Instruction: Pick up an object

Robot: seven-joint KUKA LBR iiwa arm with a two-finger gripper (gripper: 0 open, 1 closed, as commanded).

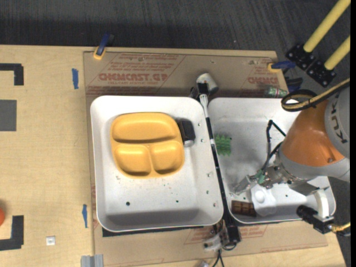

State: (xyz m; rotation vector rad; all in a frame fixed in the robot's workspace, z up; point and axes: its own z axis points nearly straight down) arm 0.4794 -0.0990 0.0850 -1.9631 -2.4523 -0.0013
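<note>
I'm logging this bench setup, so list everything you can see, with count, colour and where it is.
divided tray: one, yellow, left bin
dark block: one, black, left bin, at the tray's right edge
left bin: one, white, bench centre
right bin: one, white, beside the left bin
green toy: one, green, right bin, left part
brown block: one, brown, right bin, front edge
white object: one, white, right bin, front
arm: one, grey with orange band, over the right bin
gripper: one, low in the right bin
</note>
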